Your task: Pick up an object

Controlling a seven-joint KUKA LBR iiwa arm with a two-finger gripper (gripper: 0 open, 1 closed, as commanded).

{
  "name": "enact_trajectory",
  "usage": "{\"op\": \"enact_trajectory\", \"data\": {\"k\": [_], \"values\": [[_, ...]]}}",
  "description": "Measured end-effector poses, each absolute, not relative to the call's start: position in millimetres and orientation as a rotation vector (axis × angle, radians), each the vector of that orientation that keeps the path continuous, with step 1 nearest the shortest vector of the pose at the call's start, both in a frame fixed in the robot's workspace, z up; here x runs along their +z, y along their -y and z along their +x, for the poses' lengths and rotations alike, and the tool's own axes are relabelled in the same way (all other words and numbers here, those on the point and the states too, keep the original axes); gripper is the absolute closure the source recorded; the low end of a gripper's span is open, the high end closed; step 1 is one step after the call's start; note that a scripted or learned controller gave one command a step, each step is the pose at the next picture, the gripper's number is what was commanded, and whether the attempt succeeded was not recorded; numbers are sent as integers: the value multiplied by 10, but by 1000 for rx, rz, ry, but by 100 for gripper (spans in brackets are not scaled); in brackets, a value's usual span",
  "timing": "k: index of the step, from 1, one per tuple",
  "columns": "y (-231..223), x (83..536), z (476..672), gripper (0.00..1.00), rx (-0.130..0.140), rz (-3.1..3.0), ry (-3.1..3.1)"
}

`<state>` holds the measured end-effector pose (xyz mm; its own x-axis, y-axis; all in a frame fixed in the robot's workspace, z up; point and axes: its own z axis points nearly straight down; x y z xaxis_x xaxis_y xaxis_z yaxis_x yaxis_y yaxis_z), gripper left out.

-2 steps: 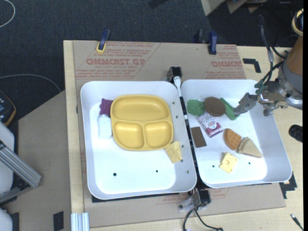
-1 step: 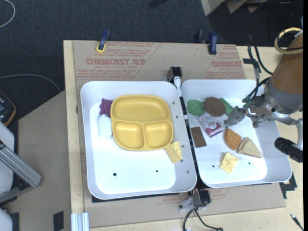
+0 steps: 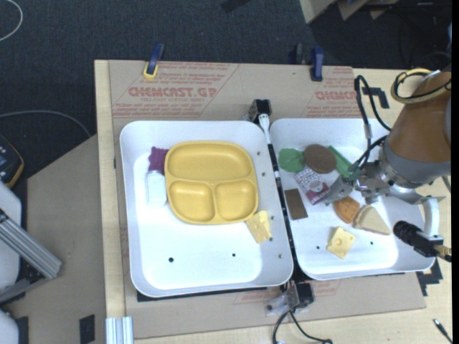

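Nearest the camera in the right bin [image 3: 401, 264] lies a yellow cheese block [image 3: 341, 242], tilted, apart from the rest. Just past it sit a pale wedge of bread [image 3: 373, 221] and an orange-brown roll [image 3: 347, 209], touching or nearly so. My pincer [image 3: 344, 189] is low over the right bin just beyond the roll, beside a red and white packet [image 3: 313, 183]; my own wrist covers most of it and I cannot tell how the tips stand or whether they grip anything. My arm [image 3: 419, 131] comes in from the right and hides that bin's right wall.

A thin brown bar [image 3: 295, 203] lies by the divider, its long axis running near to far. Farther back are a round brown disc [image 3: 320, 159] and a green leaf shape [image 3: 291, 159].

In the left bin [image 3: 136, 213], a second cheese piece [image 3: 259, 227] leans at the near right corner of a yellow sectioned plate [image 3: 211, 181]. A white bottle [image 3: 155, 188] and something purple [image 3: 157, 158] are partly hidden behind the plate's left edge; the bottle's long axis runs near to far.

The desk [image 3: 215, 84] carries printed lettering, cut off by the bins.
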<state>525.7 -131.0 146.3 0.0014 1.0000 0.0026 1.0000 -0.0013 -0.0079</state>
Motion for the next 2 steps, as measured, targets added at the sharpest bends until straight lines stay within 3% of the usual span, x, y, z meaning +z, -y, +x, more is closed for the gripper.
{"op": "enact_trajectory", "data": {"k": [1, 2], "values": [[1376, 883, 5287, 0, -2, -2225, 2222], [1391, 880, 5304, 0, -3, -2228, 2223]]}}
